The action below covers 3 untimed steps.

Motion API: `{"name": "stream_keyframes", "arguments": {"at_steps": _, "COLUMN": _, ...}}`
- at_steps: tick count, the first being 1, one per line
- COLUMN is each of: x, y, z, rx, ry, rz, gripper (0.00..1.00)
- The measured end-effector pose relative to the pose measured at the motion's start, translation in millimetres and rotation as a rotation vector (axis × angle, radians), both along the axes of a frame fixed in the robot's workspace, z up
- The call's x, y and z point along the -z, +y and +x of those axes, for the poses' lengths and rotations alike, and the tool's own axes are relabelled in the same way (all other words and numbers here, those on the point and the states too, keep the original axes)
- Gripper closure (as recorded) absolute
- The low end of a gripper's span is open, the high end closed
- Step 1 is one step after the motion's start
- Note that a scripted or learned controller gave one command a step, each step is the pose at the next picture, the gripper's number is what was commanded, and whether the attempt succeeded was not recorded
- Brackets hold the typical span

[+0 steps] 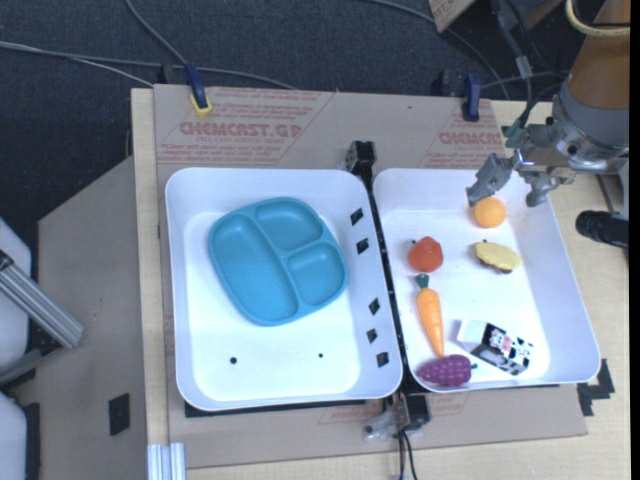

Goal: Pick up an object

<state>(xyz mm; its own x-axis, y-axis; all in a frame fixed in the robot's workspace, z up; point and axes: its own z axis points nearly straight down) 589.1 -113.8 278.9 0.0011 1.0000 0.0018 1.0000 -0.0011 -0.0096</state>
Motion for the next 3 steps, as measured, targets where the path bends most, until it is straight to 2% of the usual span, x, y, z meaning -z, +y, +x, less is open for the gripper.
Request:
{"name": "stream_keyframes", "arguments": {"at_steps": 1, "x": -3.9, "y": 0.1, "z": 1.4, "rx": -0.002, "ry": -0.008, "rz": -0.001, "gripper": 0.00}}
{"name": "stream_keyframes", "arguments": {"at_steps": 2, "x": 54.9, "y": 3.6, "z": -7.4, "rx": -0.001, "ry": -0.001, "rz": 0.001, "gripper": 0.00}}
{"name": "stream_keyframes", "arguments": {"at_steps": 3, "x": 115.7, "y": 11.8, "z": -5.1, "rx": -0.002, "ry": 0.000, "rz": 0.001, "gripper": 0.00}}
